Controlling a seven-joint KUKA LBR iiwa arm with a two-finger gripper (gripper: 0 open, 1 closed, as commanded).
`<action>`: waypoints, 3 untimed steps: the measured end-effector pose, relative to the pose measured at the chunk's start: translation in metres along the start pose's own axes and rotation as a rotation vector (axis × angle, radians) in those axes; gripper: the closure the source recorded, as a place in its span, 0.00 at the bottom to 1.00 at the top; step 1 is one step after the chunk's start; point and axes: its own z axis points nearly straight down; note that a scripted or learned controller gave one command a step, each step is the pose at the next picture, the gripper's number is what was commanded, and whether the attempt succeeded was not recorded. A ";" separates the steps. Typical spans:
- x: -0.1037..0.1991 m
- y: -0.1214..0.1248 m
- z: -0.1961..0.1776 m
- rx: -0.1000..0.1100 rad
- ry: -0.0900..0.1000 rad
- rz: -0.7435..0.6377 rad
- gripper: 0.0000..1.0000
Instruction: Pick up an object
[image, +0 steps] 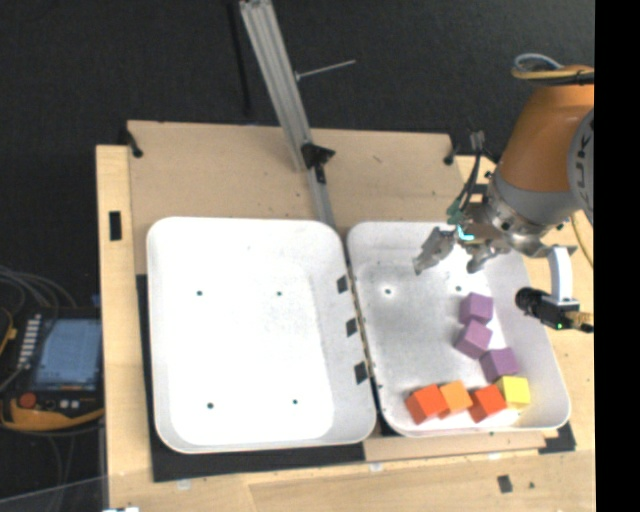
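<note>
A row of blocks (468, 398), orange, red and yellow, is seen at the near edge of the right bin (400, 330). The hand (455, 256) is held above the far part of that bin, with its two fingers spread apart and nothing between them. Three purple blocks (478, 325) are found just below the hand, near the right wall. The left bin (250, 330) is set beside it on the tabletop (120, 300).

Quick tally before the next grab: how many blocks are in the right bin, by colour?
Purple blocks: 3
Orange blocks: 3
Yellow block: 1
Total: 7, all in the right bin
</note>
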 end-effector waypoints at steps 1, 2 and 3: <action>0.000 0.001 -0.003 -0.005 0.000 0.001 0.00; 0.003 -0.007 0.057 0.001 -0.002 0.004 0.00; -0.001 -0.009 0.099 0.000 -0.003 0.005 0.00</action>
